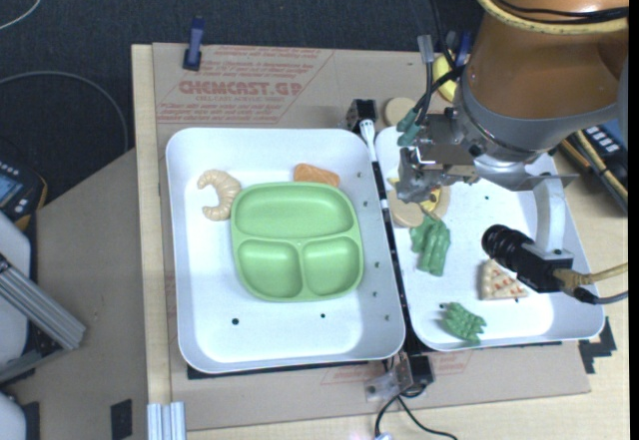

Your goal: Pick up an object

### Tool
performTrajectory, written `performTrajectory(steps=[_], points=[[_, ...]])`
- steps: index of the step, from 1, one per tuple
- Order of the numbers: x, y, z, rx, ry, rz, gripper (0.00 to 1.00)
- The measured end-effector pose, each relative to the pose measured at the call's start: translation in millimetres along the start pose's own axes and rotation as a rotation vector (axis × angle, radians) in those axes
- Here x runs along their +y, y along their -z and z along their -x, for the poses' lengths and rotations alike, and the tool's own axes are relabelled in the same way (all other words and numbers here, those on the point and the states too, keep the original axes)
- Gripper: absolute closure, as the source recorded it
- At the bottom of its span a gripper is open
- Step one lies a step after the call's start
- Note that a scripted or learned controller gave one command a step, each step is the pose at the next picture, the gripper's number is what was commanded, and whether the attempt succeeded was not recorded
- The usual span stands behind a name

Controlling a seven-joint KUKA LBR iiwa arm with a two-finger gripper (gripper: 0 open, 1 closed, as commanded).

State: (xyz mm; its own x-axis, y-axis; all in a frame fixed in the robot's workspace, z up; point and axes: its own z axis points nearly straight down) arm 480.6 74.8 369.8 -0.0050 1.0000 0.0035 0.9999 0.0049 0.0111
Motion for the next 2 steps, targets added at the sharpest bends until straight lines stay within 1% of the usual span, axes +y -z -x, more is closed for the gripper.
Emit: performTrajectory(steps=[1,2], points=[[0.9,114.7,-43.8,0.001,0.001,0.003,1.00],[-3.3,-26.3,-44.0,-0.008,-0.007,-0.026,1.00]])
